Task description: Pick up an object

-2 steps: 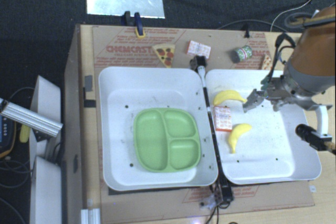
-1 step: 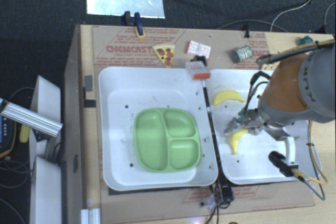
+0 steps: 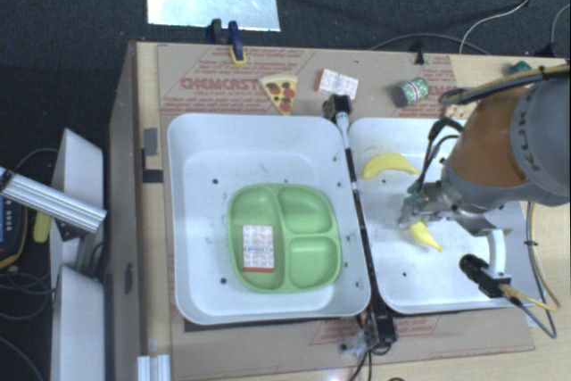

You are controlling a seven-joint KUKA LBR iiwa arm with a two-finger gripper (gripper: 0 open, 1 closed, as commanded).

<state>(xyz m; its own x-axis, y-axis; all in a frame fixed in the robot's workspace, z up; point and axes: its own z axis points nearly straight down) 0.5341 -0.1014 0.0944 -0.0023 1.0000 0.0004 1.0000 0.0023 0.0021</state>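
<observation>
Progress looks early to middling: the arm (image 3: 513,138) has reached into the right bin (image 3: 393,285) and its gripper (image 3: 419,214) is low over the bin floor, right at a small yellow piece (image 3: 426,236) that lies just below it. Whether the gripper is apart or closed cannot be told from this slanted view, since the wrist hides it, and nothing shows the yellow piece lifted off the floor. A banana (image 3: 389,165) lies nearby in the same bin, apart from the gripper and untouched. In the left bin (image 3: 196,156) a green divided plate (image 3: 303,227) holds a small card (image 3: 258,246), well away from the arm. By my reading, the approach is done, while securing the piece and raising it clear remain.
</observation>
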